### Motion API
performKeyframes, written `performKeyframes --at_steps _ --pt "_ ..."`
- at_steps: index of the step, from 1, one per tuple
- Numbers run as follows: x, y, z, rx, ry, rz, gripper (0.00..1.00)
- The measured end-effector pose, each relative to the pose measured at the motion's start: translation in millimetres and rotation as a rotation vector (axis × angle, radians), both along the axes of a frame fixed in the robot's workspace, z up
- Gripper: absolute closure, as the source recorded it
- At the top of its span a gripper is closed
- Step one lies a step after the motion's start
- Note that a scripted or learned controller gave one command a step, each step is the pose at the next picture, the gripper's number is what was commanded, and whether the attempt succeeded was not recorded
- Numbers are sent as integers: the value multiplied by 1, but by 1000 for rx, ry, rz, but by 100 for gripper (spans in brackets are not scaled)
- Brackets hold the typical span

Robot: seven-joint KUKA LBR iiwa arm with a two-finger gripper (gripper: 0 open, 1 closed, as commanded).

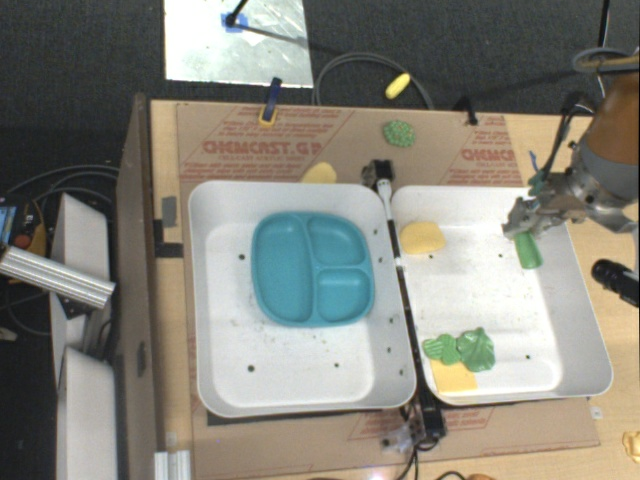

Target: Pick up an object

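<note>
Right bin (585, 368), near edge: you see green leafy toys (462, 349) lying on a yellow slab (455, 377).
Left bin (215, 368): a blue divided plate (311, 269) sits in its middle.
Right bin, far left: a yellow lump (421, 236) lies alone.
Gripper (524, 230): above the right bin's far right; a green stick (527, 250) hangs between its fingers, so it grips that.
Beyond the bins: a green ball (399, 133) on cardboard (240, 148).

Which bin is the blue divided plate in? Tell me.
In the left bin. The blue divided plate lies flat inside its walls, left of the seam between the bins.
</note>
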State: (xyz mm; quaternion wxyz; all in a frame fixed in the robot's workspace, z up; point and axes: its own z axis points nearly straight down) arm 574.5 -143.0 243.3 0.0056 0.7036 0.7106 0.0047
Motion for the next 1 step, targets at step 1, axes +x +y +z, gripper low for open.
performKeyframes --at_steps 1 --pt "40 75 -19 2 10 2 100"
